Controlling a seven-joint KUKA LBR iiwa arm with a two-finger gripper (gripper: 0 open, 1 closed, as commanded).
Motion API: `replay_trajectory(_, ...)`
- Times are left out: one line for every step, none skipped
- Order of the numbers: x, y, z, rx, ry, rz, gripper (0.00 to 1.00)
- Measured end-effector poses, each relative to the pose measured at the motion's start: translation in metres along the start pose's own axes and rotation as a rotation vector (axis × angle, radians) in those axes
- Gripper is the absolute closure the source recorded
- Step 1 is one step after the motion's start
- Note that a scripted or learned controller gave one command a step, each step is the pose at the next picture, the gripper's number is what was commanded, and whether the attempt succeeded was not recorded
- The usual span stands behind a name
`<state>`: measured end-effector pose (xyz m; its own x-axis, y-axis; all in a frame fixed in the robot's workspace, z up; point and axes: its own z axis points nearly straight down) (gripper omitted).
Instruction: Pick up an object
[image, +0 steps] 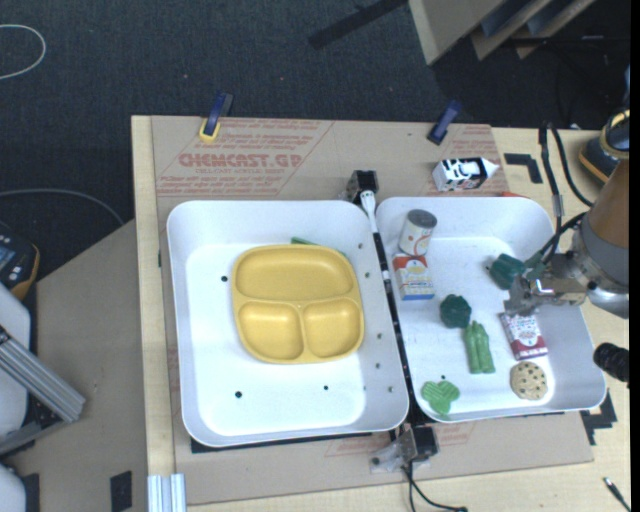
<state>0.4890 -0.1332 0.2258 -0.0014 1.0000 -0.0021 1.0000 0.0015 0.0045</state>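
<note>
One two-finger metal gripper (527, 292) low over right white bin (470, 215), near its right wall; finger opening cannot be told, nothing seen between fingers. Red-and-white flat packet (525, 336) lies just below gripper tip, touching or nearly so. Dark green rounded lump (506, 268) just left of gripper. Round speckled cookie (528, 379) below packet. Green elongated bottle-shaped toy (478, 347), dark green round piece (456, 310), light green leafy piece (440, 393) further left. Upright grey-lidded can (416, 233) and small carton (414, 279) by bin's left wall. Yellow three-compartment plastic plate (297, 302) in left white bin (200, 330).

One fixed camera looks down at a slant on the bench (300, 150), fairly far off, with both bins lying left of the end effector (522, 292).
</note>
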Motion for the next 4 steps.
replay_trajectory(0.031, 0.039, -0.009, -0.001, 0.001, -0.004, 1.00)
replay_trajectory(0.066, 0.082, 0.005, 0.000, 0.001, -0.004, 1.00)
replay_trajectory(0.092, 0.118, 0.004, -0.001, 0.001, -0.002, 1.00)
replay_trajectory(0.119, 0.150, -0.007, -0.002, 0.002, -0.003, 1.00)
